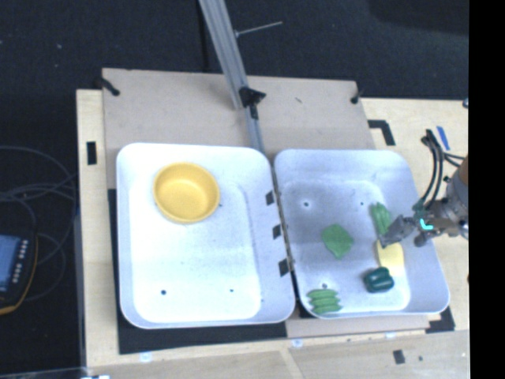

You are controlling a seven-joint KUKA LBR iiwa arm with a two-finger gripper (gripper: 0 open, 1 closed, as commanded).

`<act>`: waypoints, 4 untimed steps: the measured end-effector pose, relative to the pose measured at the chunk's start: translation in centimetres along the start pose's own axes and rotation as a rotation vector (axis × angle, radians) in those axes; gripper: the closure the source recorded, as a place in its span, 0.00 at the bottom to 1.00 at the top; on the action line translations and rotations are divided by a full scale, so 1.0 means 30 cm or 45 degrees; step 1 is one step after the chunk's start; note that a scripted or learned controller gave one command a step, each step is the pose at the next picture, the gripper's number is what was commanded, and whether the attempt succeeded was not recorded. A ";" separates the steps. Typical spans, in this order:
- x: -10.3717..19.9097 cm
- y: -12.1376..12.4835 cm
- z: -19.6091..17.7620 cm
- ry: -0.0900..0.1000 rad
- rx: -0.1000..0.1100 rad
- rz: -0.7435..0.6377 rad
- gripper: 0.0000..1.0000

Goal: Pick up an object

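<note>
The gripper (404,231) hangs over the right bin (316,172), just above a yellow block (390,256). I cannot tell if it is grasping anything. The block's long side runs up and down, leaning a little right at the top.

A light wooden bench (189,362) stands on a dark floor (79,22). A tan board (181,109) lies on the bench, with black brackets at its corners. A grey metal rail (222,38) crosses the board diagonally. Cables (39,172) and a handheld screen unit (14,271) lie at the left.
</note>
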State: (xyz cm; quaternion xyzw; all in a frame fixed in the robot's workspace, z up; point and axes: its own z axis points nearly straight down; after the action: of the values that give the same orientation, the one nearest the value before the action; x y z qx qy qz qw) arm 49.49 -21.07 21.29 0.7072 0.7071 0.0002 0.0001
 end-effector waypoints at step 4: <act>-0.012 0.000 0.368 -0.004 -0.005 0.001 0.00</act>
State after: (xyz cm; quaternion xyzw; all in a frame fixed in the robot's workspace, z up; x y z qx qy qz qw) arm 49.49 -21.43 10.24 0.7075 0.7067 0.0004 0.0023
